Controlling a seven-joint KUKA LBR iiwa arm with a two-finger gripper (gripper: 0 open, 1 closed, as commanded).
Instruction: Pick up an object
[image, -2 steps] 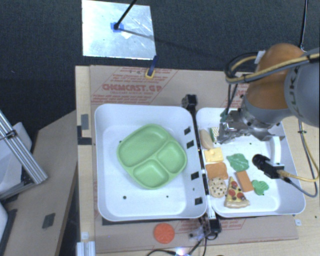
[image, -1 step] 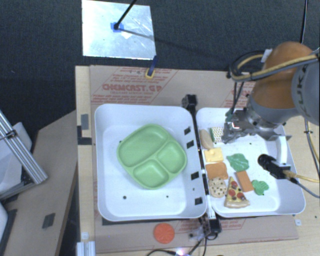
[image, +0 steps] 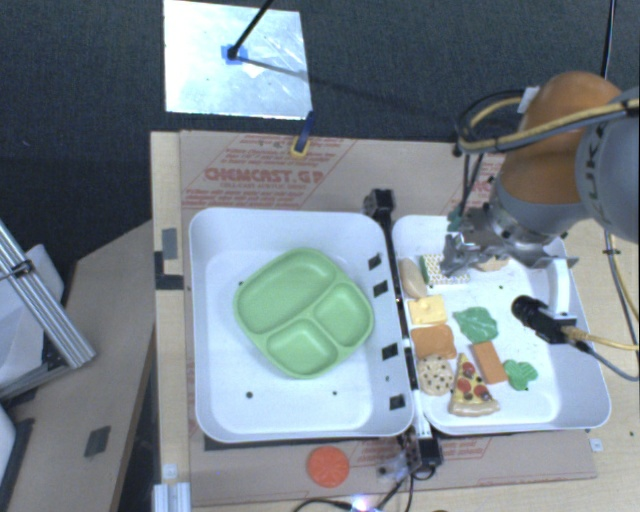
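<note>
The right bin holds several toy foods: a tan bread roll, a white dotted piece, a yellow cheese square, an orange toast, a cookie, a pizza slice, a green lettuce leaf, an orange strip and a green broccoli piece. My gripper hangs low over the bin's far left part, just right of the dotted piece. A tan item pokes out from beneath the wrist. Nothing shows between the fingertips from this angle.
A green divided plate lies in the left bin. A black divider with clips runs between the bins. An orange disc sits on the cardboard in front of the bins. A black cylinder with a yellow cable juts over the right bin.
</note>
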